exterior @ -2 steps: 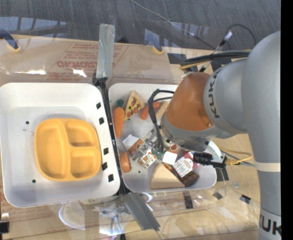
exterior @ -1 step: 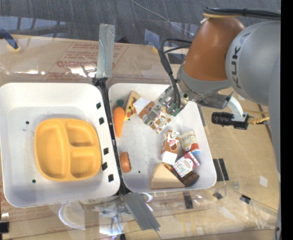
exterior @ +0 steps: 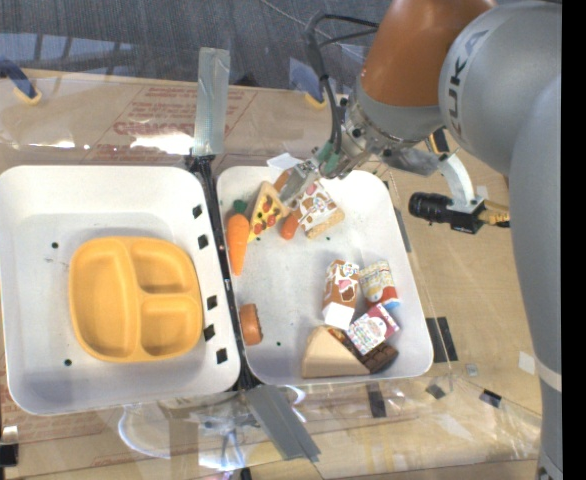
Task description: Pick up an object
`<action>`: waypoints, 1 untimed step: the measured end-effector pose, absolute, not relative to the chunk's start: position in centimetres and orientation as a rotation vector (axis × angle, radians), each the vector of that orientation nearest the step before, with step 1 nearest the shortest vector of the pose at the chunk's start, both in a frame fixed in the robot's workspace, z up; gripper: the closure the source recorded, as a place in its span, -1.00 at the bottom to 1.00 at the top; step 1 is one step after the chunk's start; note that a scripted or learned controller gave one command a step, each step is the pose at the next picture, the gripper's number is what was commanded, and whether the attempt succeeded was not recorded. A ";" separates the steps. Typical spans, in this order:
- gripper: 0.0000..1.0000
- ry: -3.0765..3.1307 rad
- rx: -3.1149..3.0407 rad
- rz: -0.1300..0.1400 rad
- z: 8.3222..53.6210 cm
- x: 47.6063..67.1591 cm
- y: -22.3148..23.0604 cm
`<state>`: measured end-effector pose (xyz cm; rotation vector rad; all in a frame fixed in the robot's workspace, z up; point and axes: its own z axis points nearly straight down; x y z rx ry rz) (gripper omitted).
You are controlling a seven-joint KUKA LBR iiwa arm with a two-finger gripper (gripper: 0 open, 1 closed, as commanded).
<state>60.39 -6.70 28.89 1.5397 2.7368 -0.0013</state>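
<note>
**Reaching into right bin, grasp pending**

Hovering gripper at far edge of right bin, over pizza slice and small carton. Finger state: cannot tell. Nothing visibly held. Next, likely: descend, close, lift, verify.

The scene is evenly and brightly lit from above, and only soft, short shadows are cast inside the two white bins. Strong white glare is seen on the clear plastic sheet taped over the cardboard behind the left bin, and a duller sheen is carried by the orange band of the arm. The picture is slightly soft throughout, fine print on the small packets cannot be read, and the near arm is rendered large and a little blurred.
</note>
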 end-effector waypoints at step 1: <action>1.00 2.690 1.633 -0.006 23.8 61.5 -1.6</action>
